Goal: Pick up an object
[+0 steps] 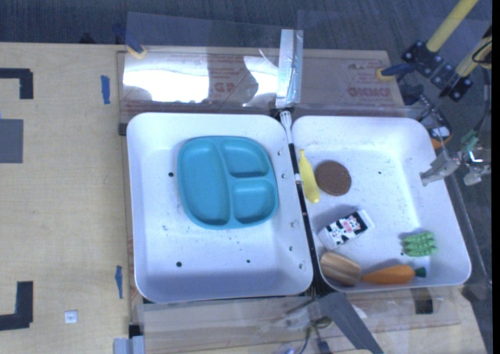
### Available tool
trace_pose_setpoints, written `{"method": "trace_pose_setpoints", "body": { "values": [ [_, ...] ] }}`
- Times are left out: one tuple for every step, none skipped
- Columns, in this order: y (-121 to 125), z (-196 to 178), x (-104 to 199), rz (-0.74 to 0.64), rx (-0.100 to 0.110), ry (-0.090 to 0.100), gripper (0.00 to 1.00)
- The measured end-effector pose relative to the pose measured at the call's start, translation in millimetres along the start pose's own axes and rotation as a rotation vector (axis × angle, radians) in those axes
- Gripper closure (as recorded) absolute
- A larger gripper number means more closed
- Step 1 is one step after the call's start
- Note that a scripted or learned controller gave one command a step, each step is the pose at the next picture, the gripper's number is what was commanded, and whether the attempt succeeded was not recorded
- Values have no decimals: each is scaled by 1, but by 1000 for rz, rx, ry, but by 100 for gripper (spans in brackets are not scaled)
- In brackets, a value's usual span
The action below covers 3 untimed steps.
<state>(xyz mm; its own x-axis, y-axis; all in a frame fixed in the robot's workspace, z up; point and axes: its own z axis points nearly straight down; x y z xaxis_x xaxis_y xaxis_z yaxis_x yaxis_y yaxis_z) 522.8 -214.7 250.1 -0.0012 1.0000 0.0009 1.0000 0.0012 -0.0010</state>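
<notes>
You see the gripper [451,174] hanging over the right rim of the right-hand shallow white plastic bin [375,127], about halfway along that rim. Little of the arm shows above it, at the bin's far right corner. Its two pale grey fingers [437,170] stand apart, with nothing between them.

Candidate objects, all inside that bin:
- flat brown round disc [334,177], near its centre
- slim yellow banana-shaped piece [308,179], along its left wall
- small black-and-white patterned box [346,227], below centre
- rounded tan wooden piece [340,266], at its near left corner
- orange carrot-shaped toy [388,273], along its near wall, touching the tan piece
- green knobbly toy [419,244], towards its near right corner, nearest the gripper but apart from it
</notes>
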Motion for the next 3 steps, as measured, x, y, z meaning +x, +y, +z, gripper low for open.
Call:
{"method": "trace_pose_setpoints", "body": {
  "values": [
    [17,109,40,-67,9,3,0],
    [21,92,38,-65,-5,-2,100],
    [44,88,36,-190,-4,-3,100]
  ]
}}
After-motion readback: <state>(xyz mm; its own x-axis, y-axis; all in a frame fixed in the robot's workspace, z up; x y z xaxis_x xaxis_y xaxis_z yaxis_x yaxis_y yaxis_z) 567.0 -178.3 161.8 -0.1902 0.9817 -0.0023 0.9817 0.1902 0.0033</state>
